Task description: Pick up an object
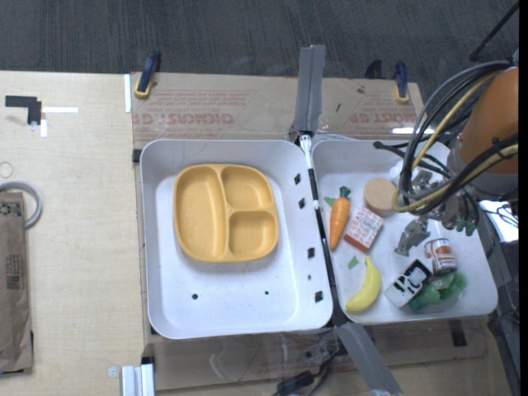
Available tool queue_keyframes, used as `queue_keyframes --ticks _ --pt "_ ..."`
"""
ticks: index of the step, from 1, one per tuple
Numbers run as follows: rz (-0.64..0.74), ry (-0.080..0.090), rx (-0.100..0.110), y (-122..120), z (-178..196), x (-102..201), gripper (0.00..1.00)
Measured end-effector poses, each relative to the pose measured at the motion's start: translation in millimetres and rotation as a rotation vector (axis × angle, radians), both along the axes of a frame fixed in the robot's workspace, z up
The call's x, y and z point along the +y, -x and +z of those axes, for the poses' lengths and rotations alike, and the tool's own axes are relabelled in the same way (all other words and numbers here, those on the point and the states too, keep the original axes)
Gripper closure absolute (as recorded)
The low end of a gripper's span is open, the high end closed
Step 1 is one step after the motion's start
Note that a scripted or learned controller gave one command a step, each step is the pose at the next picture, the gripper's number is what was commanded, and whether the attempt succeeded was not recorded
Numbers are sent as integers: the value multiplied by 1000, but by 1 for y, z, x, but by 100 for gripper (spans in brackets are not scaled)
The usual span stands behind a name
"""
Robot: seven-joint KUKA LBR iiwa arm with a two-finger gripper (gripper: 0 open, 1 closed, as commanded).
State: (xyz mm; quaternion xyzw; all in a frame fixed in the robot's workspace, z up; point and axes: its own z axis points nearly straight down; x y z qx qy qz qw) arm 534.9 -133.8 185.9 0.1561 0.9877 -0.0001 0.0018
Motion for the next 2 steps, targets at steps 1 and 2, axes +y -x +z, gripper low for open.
queue_keyframes --ticks 1,2 --pt "145 4 -10 -6 -88 11 0" --pt "417 1 -1 5 -53 -29 0"
